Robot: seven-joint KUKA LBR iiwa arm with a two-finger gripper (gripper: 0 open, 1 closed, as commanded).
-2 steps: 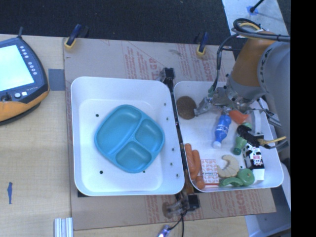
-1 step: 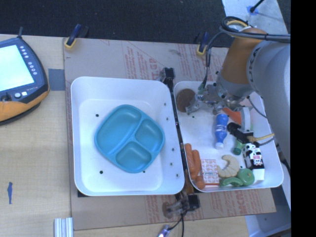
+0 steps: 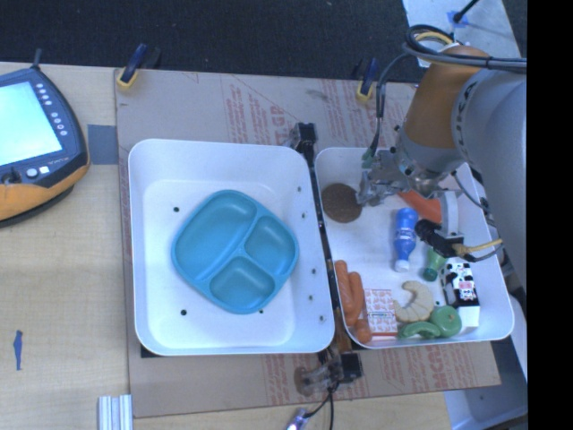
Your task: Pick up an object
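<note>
The arm [image 3: 466,106] is reaching in over the right bin [image 3: 501,321]; the left bin [image 3: 152,240] is holding a blue divided plate [image 3: 235,251]; the gripper [image 3: 383,189] is hovering just beside a brown round cookie [image 3: 341,202], can't tell its grip from here; a blue bottle [image 3: 406,237] is lying nearby, toy sausages [image 3: 350,296] sitting lower down.
</note>
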